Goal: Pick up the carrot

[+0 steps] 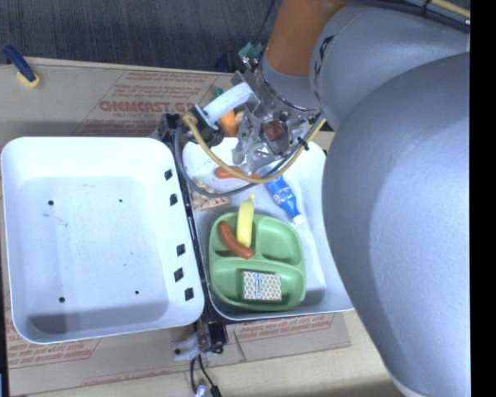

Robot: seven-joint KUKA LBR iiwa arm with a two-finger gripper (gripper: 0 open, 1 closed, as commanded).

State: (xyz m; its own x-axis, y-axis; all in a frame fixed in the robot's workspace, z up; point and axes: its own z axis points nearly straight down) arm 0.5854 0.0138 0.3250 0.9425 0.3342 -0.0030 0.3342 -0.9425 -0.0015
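From the camera above, the big grey arm (pixel 397 180) fills the right side of the picture. It has an orange band (pixel 302 23) near the top middle. Its jaws (pixel 260 143) are down at the far end of the right bin (pixel 314 222), a bit above the middle of the picture. Wires and metal parts crowd around the tips, so I cannot tell if the jaws are open or closed.

A small orange thing that looks like the carrot (pixel 228 121) is just to the left of the wrist, near the top middle. It sits close to a white tube-like part (pixel 227 102). I cannot tell if anything is gripping it. A thin orange-red strip (pixel 229 172) lies just under the jaws on something white.

Lower in the right bin is a green tray (pixel 288 292) with sections. A yellow banana (pixel 245 222) and a reddish sausage (pixel 234 241) lie in the upper section, touching each other. A little patterned square (pixel 262 286) sits in the lower section. A blue and white bottle (pixel 285 201) lies tilted between the tray and the jaws.

The left bin (pixel 33 288) is white, with a few small dark dots on its floor. Both bins rest side by side on a brown cardboard worktop (pixel 91 89) with red writing. A blue and yellow clip (pixel 21 64) lies at the upper left corner.
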